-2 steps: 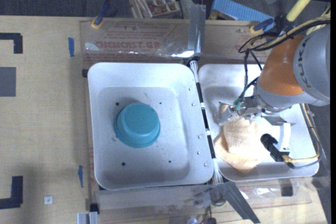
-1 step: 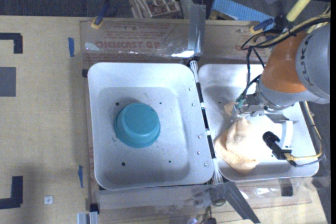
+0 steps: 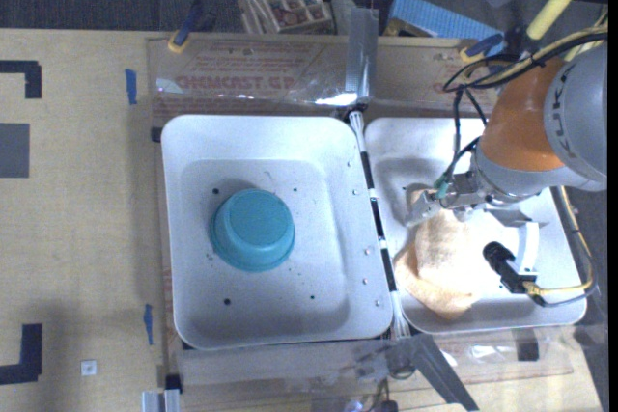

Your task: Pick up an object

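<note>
tan cloth (image 3: 442, 267) bunched in the right bin (image 3: 391, 150), toward its near side. grey arm (image 3: 541, 125) with orange band reaching in from the right, gripper (image 3: 432, 200) low at the cloth's far edge; cannot tell its state. teal bowl (image 3: 253, 229) upside down, mid left bin (image 3: 183, 150).

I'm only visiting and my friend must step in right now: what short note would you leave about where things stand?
Gripper: down in the right bin, at the upper edge of a tan cloth; whether its fingers are open or shut cannot be seen.
Things: cloth lies in the right bin; a teal bowl sits upside down in the left bin.
Done: nothing visibly lifted.
Left: grasp an object and raise it.
</note>
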`<state>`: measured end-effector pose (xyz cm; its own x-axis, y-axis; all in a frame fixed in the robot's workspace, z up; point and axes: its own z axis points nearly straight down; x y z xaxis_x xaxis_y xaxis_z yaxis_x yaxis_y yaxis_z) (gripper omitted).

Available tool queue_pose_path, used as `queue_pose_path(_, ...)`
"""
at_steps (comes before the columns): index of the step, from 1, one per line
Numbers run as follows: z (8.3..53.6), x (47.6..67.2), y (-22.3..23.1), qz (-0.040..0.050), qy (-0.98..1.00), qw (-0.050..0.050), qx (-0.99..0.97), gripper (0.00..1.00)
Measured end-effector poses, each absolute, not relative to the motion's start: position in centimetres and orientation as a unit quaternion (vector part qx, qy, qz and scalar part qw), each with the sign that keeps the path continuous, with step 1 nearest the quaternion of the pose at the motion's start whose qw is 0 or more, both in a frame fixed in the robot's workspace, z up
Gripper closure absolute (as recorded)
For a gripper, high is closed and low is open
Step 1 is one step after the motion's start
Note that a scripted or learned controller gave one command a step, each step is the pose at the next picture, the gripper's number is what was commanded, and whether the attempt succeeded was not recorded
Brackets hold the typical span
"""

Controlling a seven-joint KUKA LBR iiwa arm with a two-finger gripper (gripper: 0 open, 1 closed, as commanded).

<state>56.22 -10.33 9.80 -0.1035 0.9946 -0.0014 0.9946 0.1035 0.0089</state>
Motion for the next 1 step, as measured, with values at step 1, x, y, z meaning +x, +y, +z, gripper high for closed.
queue_pose_path(1, 10.57, 56.23, -10.54, 0.0026, 0.741, 0.003, 0.671, 1.0)
